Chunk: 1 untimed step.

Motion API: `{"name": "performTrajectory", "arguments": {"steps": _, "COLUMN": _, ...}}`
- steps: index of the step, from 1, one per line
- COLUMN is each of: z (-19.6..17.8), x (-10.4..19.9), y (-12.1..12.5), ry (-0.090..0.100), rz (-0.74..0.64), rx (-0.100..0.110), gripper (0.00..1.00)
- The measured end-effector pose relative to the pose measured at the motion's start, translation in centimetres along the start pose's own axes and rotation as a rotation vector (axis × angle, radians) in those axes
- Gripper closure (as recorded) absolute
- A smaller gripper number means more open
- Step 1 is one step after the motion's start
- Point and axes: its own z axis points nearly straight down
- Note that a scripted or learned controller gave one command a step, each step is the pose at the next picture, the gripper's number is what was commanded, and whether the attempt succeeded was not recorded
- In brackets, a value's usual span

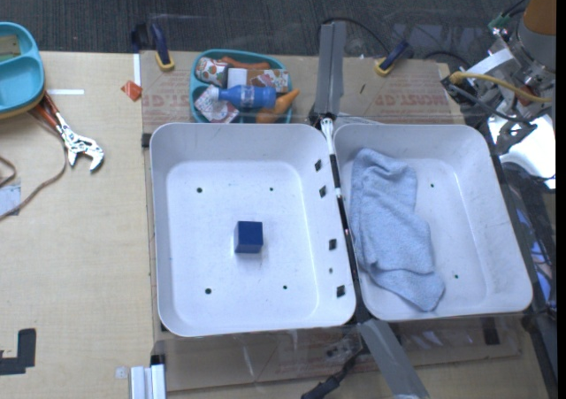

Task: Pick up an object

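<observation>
A small dark blue cube (249, 236) lies flat near the middle of the left white bin (177, 300). A crumpled pale blue-grey cloth (393, 227) fills the left half of the right white bin (482, 291). The arm's wrist (536, 30), with its orange band, hangs at the view's top right, beyond the right bin's far right corner. It is well away from the cube and the cloth. Below the wrist the gripper (516, 114) blends into cables and brackets.
A teal tray (240, 88) of small mixed items sits behind the left bin. A wrench (75, 145) and a blue dish (18, 65) lie on the wooden bench at the left. A hinged divider (334, 203) runs between the bins. Cables (478, 79) crowd the right bin's far right corner.
</observation>
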Motion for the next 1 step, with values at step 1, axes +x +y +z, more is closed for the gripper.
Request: {"name": "performTrajectory", "arguments": {"steps": 1, "z": 2.30, "x": 2.16, "y": -7.61, "ry": -0.001, "rz": 0.074, "rx": 0.002, "gripper": 0.00}}
